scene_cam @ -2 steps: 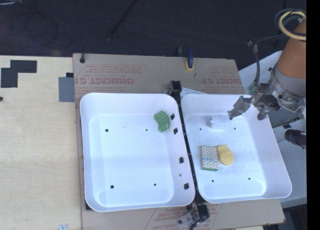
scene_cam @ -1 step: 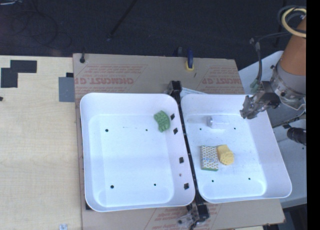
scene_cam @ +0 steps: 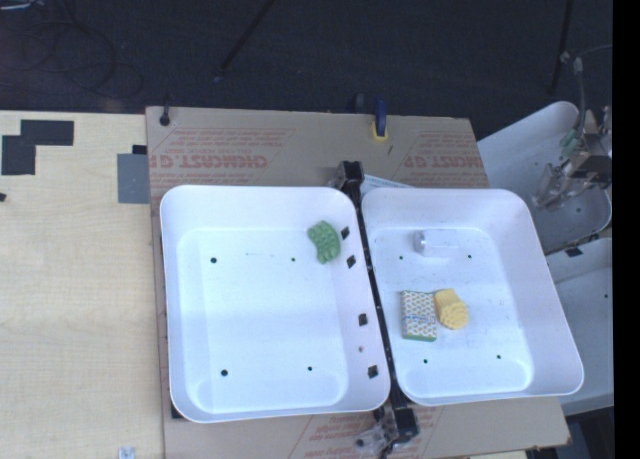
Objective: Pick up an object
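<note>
Green object [scene_cam: 323,241] seen upper right in left bin [scene_cam: 190,297], patterned sponge [scene_cam: 418,314] touching yellow piece [scene_cam: 452,310] in right bin [scene_cam: 545,347], gripper state cannot be told.

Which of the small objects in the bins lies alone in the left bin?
The green object, near the upper right corner of the left bin. The yellow object, the patterned square pad and the small clear piece lie in the right bin.

Green knobbly object [scene_cam: 324,241] at far right of left bin [scene_cam: 190,347]; in right bin [scene_cam: 540,347], patterned rectangular pad [scene_cam: 418,314] touches yellow round piece [scene_cam: 452,310]; small clear item [scene_cam: 421,241] farther back.
</note>
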Robot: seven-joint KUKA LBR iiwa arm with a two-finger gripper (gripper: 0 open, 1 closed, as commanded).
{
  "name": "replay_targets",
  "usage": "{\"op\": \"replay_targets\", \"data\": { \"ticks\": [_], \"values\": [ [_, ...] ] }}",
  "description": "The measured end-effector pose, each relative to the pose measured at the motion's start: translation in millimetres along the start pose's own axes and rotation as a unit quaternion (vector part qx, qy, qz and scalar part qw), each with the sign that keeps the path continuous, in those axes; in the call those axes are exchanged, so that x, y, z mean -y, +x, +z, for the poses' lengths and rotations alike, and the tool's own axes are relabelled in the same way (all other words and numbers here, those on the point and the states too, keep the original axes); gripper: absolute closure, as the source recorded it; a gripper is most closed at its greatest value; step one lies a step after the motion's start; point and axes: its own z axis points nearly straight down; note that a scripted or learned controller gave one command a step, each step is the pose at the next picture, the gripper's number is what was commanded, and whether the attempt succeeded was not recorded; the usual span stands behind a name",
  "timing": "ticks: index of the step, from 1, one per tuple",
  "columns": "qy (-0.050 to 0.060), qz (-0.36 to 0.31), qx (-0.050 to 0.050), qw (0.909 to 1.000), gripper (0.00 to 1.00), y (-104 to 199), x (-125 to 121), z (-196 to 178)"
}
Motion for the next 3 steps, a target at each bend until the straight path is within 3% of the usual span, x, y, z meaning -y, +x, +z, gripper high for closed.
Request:
{"op": "replay_targets", "data": {
  "ticks": [2, 3],
  "values": [
    [-0.001, -0.002, -0.001, 1.0000, 1.00, 3, -42, -90],
    [0.004, -0.004, -0.003, 1.0000, 1.00, 71, -44, -48]
  ]
}}
